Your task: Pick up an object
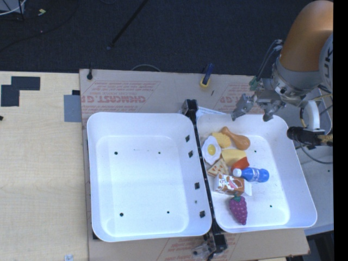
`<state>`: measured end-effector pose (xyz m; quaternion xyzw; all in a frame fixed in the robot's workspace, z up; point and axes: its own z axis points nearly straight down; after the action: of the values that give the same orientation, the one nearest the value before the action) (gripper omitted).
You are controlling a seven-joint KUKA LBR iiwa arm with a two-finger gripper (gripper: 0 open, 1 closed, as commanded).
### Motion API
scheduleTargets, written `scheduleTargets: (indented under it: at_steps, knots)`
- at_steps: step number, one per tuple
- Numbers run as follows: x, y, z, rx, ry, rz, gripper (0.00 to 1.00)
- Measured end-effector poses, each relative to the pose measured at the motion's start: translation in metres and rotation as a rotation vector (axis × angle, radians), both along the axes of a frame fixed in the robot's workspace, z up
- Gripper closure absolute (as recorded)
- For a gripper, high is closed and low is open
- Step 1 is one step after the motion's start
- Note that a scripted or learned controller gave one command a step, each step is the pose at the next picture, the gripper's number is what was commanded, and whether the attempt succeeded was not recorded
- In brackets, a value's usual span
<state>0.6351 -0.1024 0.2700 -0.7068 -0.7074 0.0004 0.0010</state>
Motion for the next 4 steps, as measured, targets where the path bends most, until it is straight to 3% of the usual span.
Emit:
scheduleTargets:
  at_steps: [1, 2, 3, 4]
  knots:
    - [-0.025, 0.017, -0.091, 0.001, 0.008, -0.004, 0.0]
    - [-0.066, 0.01, -0.184, -0.002, -0.002, -0.001, 0.0]
    - [-0.08, -0.026, -0.183, 0.0, 0.002, -0.002, 0.0]
    - [-0.025, -0.04, -0.182, -0.002, -0.004, 0.0, 0.0]
